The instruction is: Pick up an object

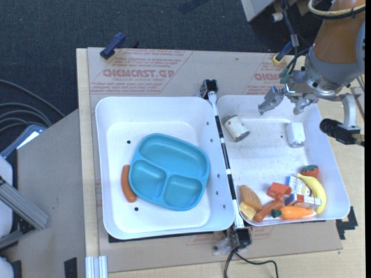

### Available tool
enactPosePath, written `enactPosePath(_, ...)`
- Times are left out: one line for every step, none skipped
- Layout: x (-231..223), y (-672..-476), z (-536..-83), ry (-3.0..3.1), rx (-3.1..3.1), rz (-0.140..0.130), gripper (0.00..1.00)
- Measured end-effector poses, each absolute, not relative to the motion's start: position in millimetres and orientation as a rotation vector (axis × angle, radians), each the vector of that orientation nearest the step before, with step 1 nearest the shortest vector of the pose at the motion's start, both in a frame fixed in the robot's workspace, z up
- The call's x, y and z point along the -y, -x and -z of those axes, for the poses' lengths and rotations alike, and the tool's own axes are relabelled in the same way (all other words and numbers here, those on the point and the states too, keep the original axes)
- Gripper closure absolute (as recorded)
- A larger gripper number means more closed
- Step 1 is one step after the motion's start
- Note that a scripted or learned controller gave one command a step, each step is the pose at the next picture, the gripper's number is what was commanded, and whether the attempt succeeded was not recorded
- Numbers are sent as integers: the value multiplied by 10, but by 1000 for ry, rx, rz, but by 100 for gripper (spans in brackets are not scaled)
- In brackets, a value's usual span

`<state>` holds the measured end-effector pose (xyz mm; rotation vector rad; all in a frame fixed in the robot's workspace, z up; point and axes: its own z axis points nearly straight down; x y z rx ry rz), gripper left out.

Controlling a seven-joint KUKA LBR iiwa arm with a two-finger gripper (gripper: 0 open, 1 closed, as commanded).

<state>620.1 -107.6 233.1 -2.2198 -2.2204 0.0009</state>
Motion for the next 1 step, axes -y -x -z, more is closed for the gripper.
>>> enactPosePath(1081, -5822, -1013, 2221, 2219, -2, 0)
